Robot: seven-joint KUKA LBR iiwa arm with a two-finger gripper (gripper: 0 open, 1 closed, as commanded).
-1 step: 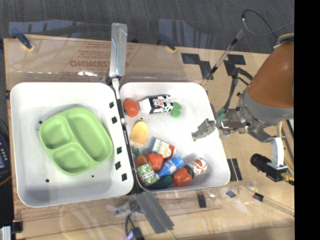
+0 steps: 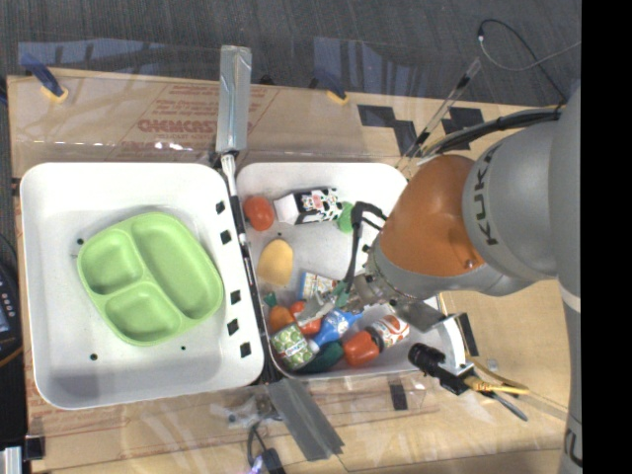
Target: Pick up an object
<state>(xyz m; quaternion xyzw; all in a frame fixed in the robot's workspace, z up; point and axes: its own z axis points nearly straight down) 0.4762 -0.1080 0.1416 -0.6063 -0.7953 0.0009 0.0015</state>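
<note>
Small objects heaped under my pincer [image 2: 346,299]

Just left of my pincer lies a yellow egg-shaped piece [image 2: 276,261]; farther up-left, a red ball [image 2: 259,213] and cow-print carton [image 2: 316,205]; below, a red block [image 2: 361,348].

Left bin [image 2: 39,265]: holds a divided plate [image 2: 148,276] near its middle.
Right bin [image 2: 326,176]: toys heaped along the near edge; egg [image 2: 276,261] at left; carton [image 2: 318,205] by the far edge.
Arm [image 2: 444,230]: over the right bin's right side.

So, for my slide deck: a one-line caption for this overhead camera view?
KUKA arm reaching into the cluttered right bin of toy food; green divided plate in the left bin.
</note>
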